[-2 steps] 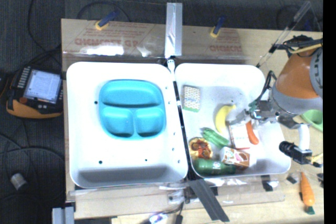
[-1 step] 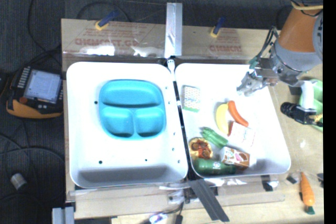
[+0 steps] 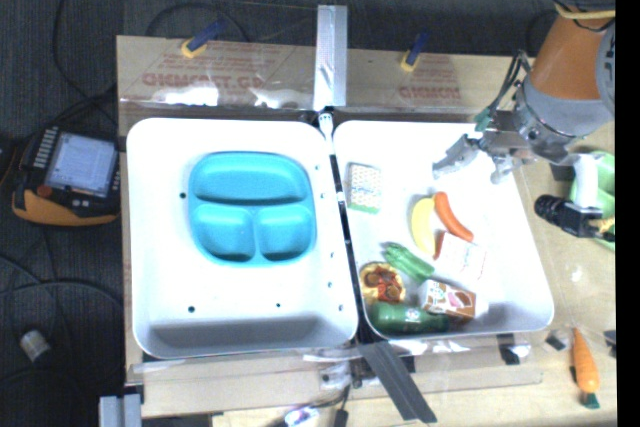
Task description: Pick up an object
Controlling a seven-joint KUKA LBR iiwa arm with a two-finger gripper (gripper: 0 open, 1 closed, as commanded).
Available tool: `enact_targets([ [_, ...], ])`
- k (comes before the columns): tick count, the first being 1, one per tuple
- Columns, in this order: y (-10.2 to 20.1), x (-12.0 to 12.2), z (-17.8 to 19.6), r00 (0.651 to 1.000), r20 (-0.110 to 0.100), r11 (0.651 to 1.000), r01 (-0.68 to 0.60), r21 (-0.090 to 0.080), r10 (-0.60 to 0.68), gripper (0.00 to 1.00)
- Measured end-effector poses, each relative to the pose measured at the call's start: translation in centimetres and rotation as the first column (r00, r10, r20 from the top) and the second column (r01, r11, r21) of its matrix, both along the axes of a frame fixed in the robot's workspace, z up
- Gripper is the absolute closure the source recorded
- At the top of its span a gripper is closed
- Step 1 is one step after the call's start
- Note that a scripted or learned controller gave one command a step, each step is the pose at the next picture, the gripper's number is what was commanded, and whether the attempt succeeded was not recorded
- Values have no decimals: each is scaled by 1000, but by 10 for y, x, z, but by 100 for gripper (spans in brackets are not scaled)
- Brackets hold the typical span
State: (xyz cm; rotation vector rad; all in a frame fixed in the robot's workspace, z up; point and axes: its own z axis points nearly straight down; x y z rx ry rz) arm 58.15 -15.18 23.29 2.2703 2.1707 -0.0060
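Orange carrot-shaped toy (image 3: 453,216) lying in right white bin (image 3: 520,215) beside yellow banana (image 3: 424,224), end effector (image 3: 476,155) hovering above bin's far right part, fingers spread apart and holding nothing, blue divided tray (image 3: 250,206) in left bin (image 3: 160,295).

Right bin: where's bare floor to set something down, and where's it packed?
Free: the far strip of the right bin, between its far wall and the grater-like card, running right toward the gripper. Crowded: near half, where banana, carrot, green bottle and small carton cluster.
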Motion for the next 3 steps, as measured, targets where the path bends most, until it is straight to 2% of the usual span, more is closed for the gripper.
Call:
enact_targets([
  [1, -10, -3, -144, 999, 12, 1000, 30, -1, -30, 0],
  [2, -10, -2, -134, 999, 13, 1000, 30, 0, -30, 100],
  [3, 61, 13, -50, 982, -1, 982, 187, 0, -187, 100],
])
